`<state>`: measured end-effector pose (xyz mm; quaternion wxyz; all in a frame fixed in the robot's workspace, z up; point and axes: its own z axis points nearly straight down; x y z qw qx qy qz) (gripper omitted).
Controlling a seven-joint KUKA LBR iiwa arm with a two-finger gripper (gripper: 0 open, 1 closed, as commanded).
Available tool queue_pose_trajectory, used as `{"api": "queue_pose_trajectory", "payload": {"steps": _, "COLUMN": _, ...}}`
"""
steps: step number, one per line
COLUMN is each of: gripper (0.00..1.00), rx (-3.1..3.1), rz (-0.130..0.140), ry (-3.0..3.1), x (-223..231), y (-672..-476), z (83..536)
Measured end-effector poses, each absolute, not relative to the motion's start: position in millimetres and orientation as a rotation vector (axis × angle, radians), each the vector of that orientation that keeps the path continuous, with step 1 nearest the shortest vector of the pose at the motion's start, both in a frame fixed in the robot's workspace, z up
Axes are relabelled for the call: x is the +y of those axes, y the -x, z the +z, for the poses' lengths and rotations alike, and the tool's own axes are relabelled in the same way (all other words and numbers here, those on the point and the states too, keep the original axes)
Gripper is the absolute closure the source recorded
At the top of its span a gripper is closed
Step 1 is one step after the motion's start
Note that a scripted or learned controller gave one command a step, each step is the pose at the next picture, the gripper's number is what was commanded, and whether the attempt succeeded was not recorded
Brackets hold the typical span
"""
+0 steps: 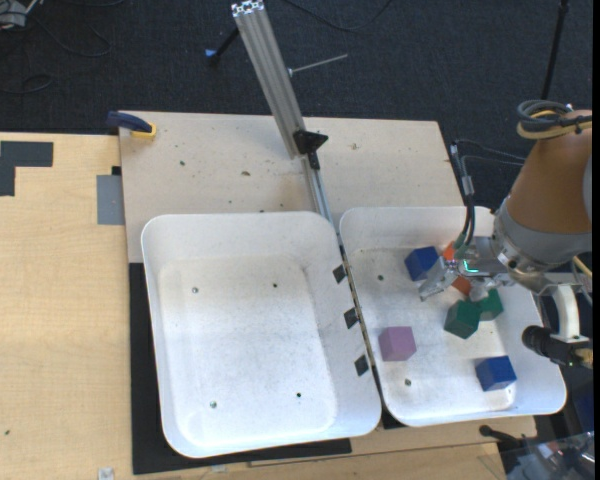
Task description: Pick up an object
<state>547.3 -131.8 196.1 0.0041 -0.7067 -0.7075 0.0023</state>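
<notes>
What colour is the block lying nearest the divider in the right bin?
Light purple: the block near the right bin's left wall, seen in the camera view.
</notes>
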Motion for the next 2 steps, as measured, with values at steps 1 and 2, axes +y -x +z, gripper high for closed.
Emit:
{"api": "queue_pose_trajectory", "payload": {"steps": 1, "gripper": 0.0, "rx": -2.217, "rz": 0.002, "ry": 2.221, "x": -133, "y": -548.3, "z": 199}}
{"api": "queue_pose_trajectory", "payload": {"steps": 2, "gripper": 0.0, "rx": -2.215, "rz": 0.007, "ry": 2.219, "x": -134, "y": -556.2, "z": 149}}
